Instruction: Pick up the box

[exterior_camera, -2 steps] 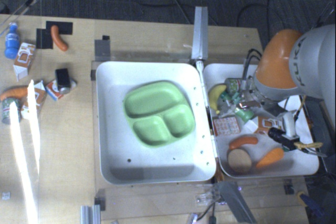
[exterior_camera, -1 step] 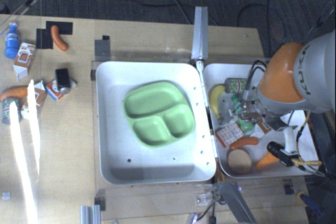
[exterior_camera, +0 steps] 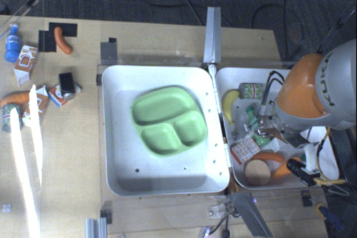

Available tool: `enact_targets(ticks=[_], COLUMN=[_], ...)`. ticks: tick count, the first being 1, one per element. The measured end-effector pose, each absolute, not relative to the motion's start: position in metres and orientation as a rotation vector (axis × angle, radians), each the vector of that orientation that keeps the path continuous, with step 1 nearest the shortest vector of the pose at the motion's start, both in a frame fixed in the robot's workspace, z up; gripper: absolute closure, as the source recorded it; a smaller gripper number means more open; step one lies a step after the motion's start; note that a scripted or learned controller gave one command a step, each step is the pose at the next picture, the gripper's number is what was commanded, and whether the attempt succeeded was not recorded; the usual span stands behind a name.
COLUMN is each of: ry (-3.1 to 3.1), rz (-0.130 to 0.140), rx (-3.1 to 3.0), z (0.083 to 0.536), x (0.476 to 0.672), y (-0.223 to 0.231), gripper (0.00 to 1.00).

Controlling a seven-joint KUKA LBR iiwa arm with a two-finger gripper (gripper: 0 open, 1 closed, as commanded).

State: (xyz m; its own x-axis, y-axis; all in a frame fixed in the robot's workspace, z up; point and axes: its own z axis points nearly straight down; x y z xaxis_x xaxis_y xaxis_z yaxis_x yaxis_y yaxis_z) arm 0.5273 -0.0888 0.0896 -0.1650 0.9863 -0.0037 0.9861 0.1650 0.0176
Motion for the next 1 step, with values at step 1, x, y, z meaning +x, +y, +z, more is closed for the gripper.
enact_targets(ticks=[1], ry=[2.282], rz=[0.019], rx=[2.137], z=[0.0897], x=[0.4931], y=[-0.0883], gripper=[0.0])
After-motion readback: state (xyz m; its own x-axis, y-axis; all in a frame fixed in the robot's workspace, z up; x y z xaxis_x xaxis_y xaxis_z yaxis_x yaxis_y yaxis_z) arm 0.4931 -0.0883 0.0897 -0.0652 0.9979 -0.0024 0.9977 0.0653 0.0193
